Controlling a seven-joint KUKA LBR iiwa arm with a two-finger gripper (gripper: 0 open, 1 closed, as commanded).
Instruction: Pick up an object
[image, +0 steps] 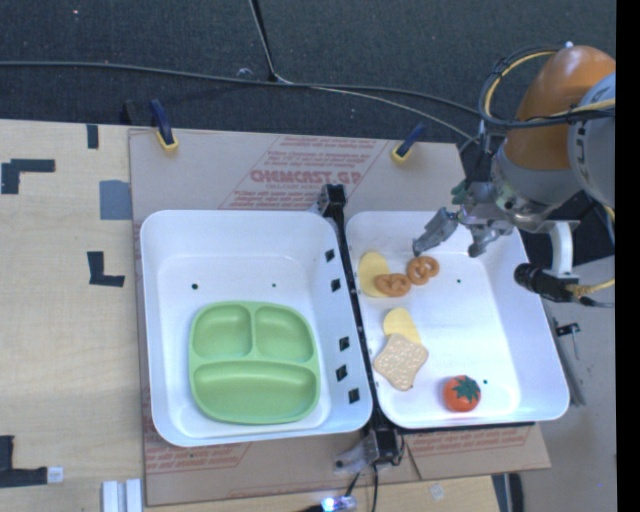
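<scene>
Pretzels (408, 277), two brown ones lying touching each other in the upper left part of the right bin (520, 330), are looking like the likeliest thing for the pick, since they are sitting just below and to the left of the tool (456, 238).

Going from the near edge of the desk (60, 300) outward: a red tomato (461, 393) is resting near the front of the right bin, well apart from the tool. Behind it a tan cracker (400, 361) is lying tilted, touching a yellow slice (401, 323) just beyond. Further back the pretzel pair is stretching along a shallow diagonal, rising toward the right, with a second yellow piece (371, 270) touching its left end. In the left bin (170, 240) a green divided plate (254, 362) is sitting toward the front, out of the way.

Farthest back, the tool is hanging over the rear of the right bin, its two fingers (431, 236) spreading apart and gripping nothing; the left fingertip is hovering near the right-hand pretzel, and whether it is touching the bin floor is not clear. My judgement: the coming move is a short shift forward and leftward, then a descent, with the fingers needing to straddle the pretzel across its narrow width.
</scene>
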